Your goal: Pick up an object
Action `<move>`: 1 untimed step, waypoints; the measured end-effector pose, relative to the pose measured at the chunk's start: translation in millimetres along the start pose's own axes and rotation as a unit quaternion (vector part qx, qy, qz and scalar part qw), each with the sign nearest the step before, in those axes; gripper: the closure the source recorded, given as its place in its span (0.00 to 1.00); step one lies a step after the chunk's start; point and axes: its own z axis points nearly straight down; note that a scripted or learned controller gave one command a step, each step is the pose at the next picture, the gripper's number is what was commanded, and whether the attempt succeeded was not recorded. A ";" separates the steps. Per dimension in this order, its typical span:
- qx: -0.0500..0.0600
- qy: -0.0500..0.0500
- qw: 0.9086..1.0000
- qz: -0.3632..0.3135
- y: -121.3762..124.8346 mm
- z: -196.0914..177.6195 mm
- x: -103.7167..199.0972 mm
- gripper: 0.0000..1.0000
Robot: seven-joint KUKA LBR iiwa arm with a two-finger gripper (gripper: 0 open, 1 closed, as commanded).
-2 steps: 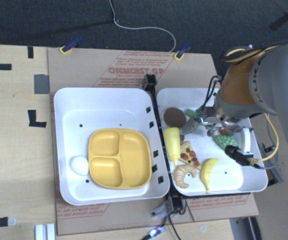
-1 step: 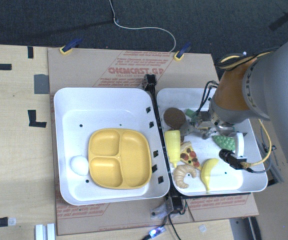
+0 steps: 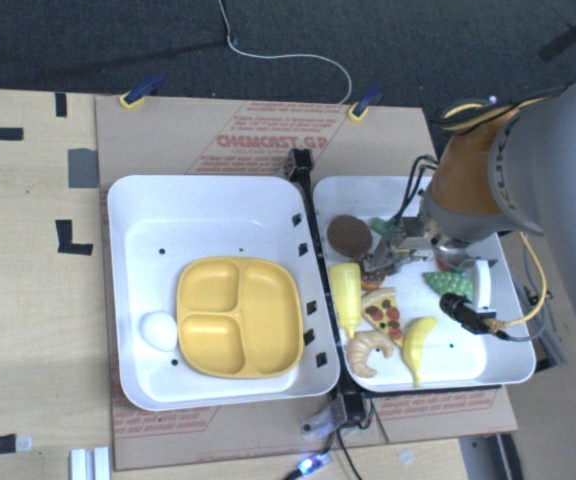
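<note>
Hand, perhaps touching glossy yellow bottle, beside round brown disc.

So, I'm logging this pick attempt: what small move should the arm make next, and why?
Probably a short descent. The gripper sits low in the right bin, among the brown disc, yellow bottle and pizza slice, with nothing visibly between its fingers.

Even overhead light, slightly soft.
</note>
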 end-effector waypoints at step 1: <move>0.002 -0.003 1.000 0.001 -9.0 -51.4 0.4 1.00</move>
